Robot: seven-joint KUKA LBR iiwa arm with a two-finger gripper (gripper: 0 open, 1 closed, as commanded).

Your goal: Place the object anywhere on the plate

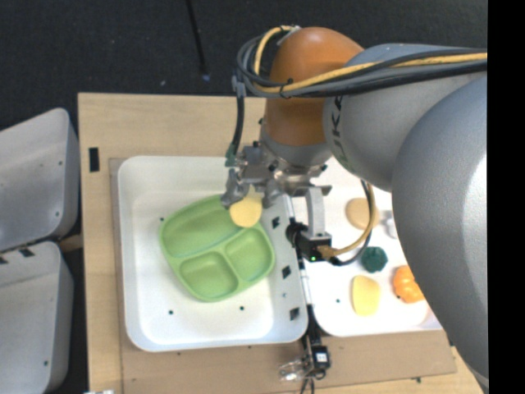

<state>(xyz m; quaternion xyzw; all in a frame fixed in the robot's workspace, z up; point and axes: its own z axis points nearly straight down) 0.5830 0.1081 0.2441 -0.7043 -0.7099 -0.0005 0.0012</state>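
Tool (244, 197) above wooden bench (98, 245), dark floor (98, 31)

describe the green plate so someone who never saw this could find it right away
Look in the left white bin. The green plate lies there, under the gripper. It is the one light green thing, a rounded tray split into three compartments.

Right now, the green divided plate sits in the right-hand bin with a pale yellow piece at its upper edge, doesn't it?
Not quite: the camera view shows the green divided plate in the left-hand bin, not the right-hand one. The pale yellow piece is indeed at its upper edge, just beneath the gripper.
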